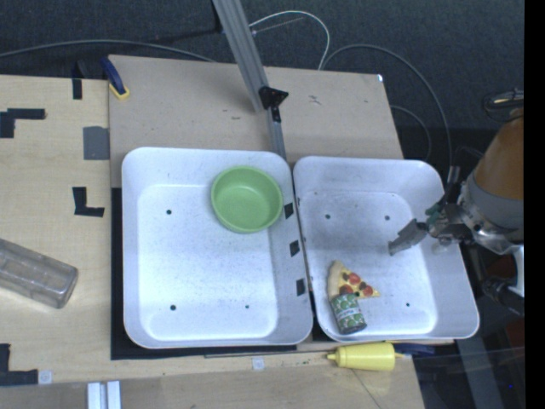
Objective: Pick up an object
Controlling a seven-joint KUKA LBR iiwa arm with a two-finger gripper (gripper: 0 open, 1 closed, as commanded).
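Observation:
My gripper (417,233) hangs over the right part of the right bin (375,173), reaching in from the grey arm with its orange band (502,164). It is above bare bin floor. A toy pizza slice (351,280) and a small green can (348,312) lie together at the near middle of that bin, down and to the left of the gripper and apart from it. A green bowl (247,198) sits upright at the far right of the left bin (136,254).
A yellow bottle (366,357) lies on the bench just outside the right bin's near rim. A clear plastic cylinder (34,273) lies at the far left. A grey pole (243,41) slants down to the bins' shared far edge. Cables run behind the bench.

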